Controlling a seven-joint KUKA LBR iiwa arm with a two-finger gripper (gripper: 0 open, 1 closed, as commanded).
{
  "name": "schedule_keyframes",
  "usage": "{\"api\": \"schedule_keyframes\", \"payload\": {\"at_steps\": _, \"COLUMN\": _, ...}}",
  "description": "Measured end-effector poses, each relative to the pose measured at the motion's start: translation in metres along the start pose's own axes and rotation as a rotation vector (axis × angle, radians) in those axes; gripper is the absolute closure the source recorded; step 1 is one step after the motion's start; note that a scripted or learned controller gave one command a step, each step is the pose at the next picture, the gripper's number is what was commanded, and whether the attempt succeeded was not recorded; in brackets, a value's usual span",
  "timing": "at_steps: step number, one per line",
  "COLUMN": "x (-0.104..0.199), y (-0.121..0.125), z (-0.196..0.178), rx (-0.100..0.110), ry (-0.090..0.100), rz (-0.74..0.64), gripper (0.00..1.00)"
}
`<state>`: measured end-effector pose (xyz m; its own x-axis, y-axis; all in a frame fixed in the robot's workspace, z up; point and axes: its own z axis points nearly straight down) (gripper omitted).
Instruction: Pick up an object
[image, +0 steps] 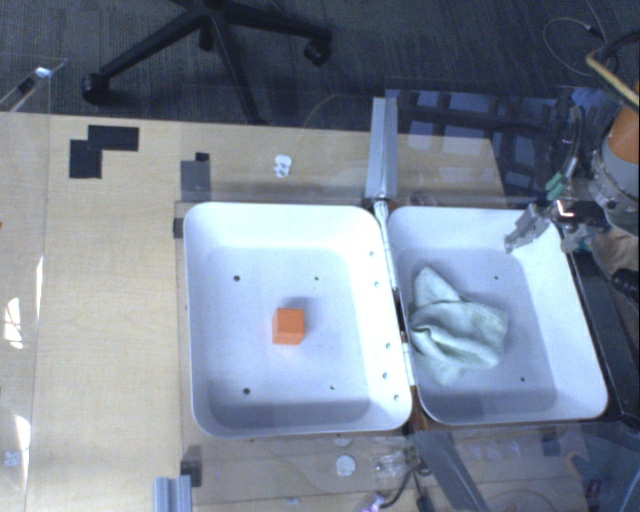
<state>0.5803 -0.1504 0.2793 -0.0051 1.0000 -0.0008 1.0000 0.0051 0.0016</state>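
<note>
- The gripper (540, 225) hangs over the right bin's (590, 395) far right corner, nothing visibly between its fingers; their spread I cannot tell.
- The crumpled cloth (455, 322) lies left in that bin, apart from the gripper.
- An orange cube (289, 326) sits mid left bin (215, 415), well apart.

A dark grey carpet (430, 50) is seen along the top, and on it the black star base of an office chair (215, 45) with castors. Below it a pale wooden bench (100, 330) is spread across the picture. Black tape patches (100, 148) are stuck near the bench's far left corner. A clear panel (25, 300) is stood along the bench's left side, with light reflected in it.
</note>
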Motion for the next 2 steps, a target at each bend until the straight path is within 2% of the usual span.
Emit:
{"api": "schedule_keyframes", "payload": {"at_steps": 1, "x": 0.018, "y": 0.003, "z": 0.187, "rx": -0.005, "ry": 0.0, "rz": -0.115, "gripper": 0.0}}
{"api": "schedule_keyframes", "payload": {"at_steps": 2, "x": 0.02, "y": 0.005, "z": 0.175, "rx": -0.009, "ry": 0.0, "rz": -0.118, "gripper": 1.0}}
